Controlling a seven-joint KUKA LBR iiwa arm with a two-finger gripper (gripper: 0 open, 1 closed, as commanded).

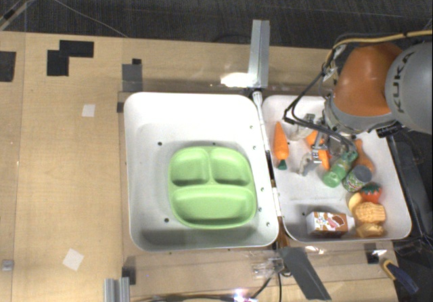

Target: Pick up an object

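Observation:
My gripper [329, 156] hangs low over the middle of the right bin [298, 199], under the grey arm with its orange band [362, 80]. A small orange item [324, 158] lies right at the gripper, partly hidden by it. Just below sits a green bottle [335, 174] with a dark-capped can [359, 176] beside it. An orange carrot [280, 143] with a green tip lies to the left, near the bin's left wall.
The right bin's lower right holds a red-orange fruit [371, 193], two yellow bread-like pieces [370, 213] and a brown carton [329, 223]. A green divided plate [213, 185] lies in the left bin [145, 158]. A metal post [259, 50] stands behind the bins.

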